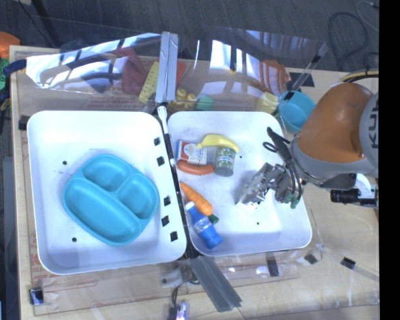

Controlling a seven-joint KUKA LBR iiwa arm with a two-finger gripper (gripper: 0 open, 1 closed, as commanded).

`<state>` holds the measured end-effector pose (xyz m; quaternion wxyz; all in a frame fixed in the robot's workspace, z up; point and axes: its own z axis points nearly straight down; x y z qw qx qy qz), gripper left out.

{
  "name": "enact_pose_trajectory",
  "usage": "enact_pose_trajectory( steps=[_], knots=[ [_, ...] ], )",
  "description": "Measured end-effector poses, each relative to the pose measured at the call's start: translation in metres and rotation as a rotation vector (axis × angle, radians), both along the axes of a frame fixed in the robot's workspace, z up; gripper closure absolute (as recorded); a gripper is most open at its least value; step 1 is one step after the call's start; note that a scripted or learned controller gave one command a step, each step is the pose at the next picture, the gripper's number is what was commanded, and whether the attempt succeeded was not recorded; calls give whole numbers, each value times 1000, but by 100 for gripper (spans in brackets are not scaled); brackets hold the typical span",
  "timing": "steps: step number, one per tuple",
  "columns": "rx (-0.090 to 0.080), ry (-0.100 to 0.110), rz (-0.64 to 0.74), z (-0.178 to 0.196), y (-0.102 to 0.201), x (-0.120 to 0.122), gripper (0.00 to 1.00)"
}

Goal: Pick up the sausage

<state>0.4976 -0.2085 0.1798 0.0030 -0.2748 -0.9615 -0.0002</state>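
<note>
Gripper sits low in the right bin; finger state cannot be determined. Sausage lies well apart, under the can. Recommend approaching from its free lower side, 1 clean lengthwise pinch.

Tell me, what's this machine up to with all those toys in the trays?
A grey and orange robot arm reaches in from the right, and its gripper hangs low over the right bin, with nothing between its fingers. Its target, the reddish sausage, lies untouched further left in that bin, beside a small can and a banana. A carrot and a blue bottle lie nearer the front. The left bin holds a blue divided plate.
</note>
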Motion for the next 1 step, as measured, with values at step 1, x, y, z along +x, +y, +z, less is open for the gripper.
enact_pose_trajectory(
  steps=[1],
  knots=[
    [0, -1, -25, -3, -1, -8, 100]
  ],
)
